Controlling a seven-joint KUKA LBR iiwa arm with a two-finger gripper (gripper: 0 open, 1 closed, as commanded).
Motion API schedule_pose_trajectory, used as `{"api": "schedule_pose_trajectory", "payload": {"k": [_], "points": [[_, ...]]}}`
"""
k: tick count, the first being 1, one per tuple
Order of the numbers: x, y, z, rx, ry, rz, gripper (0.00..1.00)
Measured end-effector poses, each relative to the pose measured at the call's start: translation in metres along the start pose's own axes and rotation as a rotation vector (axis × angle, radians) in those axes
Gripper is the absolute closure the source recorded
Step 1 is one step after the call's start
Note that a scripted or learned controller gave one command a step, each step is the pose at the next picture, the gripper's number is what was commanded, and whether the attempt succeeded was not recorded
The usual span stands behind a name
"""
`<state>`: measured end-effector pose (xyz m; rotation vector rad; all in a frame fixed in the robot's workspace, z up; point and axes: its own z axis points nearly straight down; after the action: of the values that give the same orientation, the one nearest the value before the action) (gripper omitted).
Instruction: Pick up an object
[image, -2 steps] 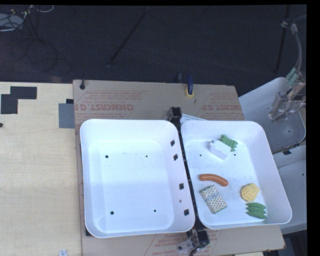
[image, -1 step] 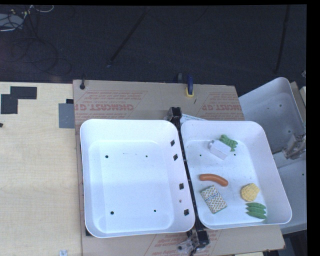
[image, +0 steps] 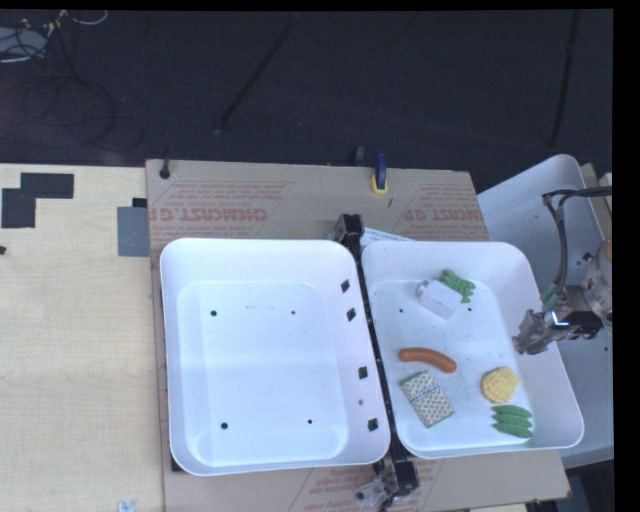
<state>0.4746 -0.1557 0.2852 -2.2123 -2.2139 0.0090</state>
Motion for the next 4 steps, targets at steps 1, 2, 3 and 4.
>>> {"api": "schedule_pose_trajectory", "payload": {"k": [1,2,3,4], "points": [[0.035,0.001,-0.029,-0.012,-0.004,-0.003,1.00],[0.129,0.001,-0.086,-0.016,-0.002,-0.010,1.00],[0.124,0.001,-0.092,-0.008,-0.004,-0.003,1.00],[0.124,0.001,-0.101,-0.005,-0.005,-0.005,1.00]]}}
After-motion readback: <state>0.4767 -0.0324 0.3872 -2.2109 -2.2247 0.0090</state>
